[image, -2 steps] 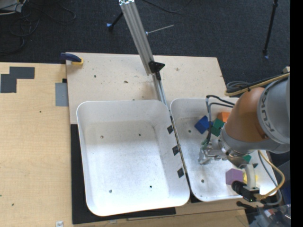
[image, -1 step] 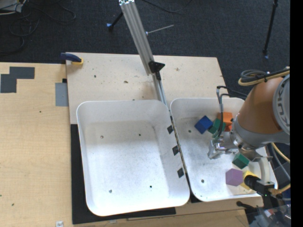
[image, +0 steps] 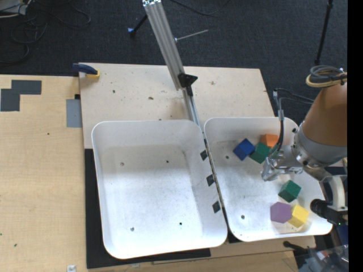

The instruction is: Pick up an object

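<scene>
Six blocks lie around the jaws (image: 271, 170); green cube (image: 290, 190) nearest; grip state unclear.

Bench (image: 142, 92) w/ 2 white bins: left (image: 108, 146), right (image: 227, 130).

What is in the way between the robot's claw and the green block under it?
Nothing visible. The gripper hangs in the right bin, and the green block sits just below and beside it with bare white floor between. The purple block and yellow block lie further on.
</scene>
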Motion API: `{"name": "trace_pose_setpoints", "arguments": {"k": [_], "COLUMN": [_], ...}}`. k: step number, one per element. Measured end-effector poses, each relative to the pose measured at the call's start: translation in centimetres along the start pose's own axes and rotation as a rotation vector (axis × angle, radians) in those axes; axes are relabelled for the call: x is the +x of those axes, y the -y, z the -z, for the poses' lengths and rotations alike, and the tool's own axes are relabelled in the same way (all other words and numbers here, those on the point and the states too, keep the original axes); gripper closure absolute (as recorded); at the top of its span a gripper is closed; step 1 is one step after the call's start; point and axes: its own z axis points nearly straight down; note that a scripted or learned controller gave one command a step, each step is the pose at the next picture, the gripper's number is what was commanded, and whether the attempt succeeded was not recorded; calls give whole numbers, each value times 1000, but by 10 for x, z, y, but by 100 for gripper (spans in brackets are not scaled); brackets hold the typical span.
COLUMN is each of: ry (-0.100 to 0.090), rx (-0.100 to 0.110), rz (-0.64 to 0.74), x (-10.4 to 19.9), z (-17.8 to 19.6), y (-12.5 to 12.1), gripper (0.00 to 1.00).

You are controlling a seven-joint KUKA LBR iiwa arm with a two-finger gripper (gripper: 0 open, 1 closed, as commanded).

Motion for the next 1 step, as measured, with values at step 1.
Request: {"name": "trace_pose_setpoints", "arguments": {"k": [1], "ry": [0], "rx": [0], "rz": [1], "x": [1], "z": [62], "y": [-4], "gripper": [100]}}
